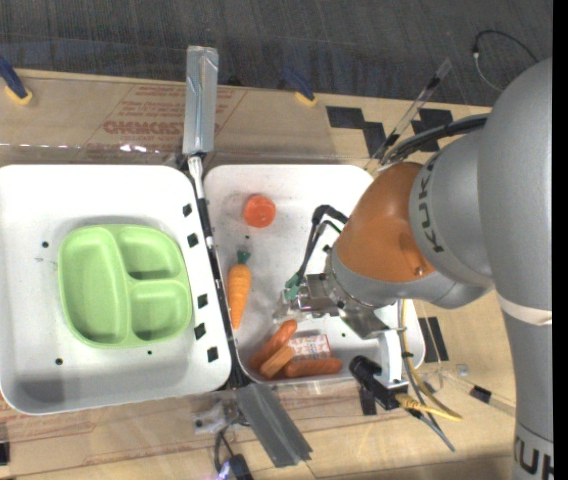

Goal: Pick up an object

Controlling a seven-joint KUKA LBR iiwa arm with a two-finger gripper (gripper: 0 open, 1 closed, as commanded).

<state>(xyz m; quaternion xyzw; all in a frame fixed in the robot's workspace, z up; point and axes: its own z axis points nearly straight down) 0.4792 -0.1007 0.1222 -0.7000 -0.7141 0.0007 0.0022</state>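
Note:
The right bin (284,183) holds a small red-orange tomato (259,210) near its back, a toy carrot (238,289) along its left wall, and two or three sausages (289,353) in a pack at its front. My gripper (309,303) hangs low over the bin's front middle, just above the sausages and to the right of the carrot. The orange wrist band hides most of the gripper.
The left bin (24,228) holds a green divided plate (124,285). A grey metal divider (201,98) stands between the bins at the back. The arm's bulk covers the right bin's right side.

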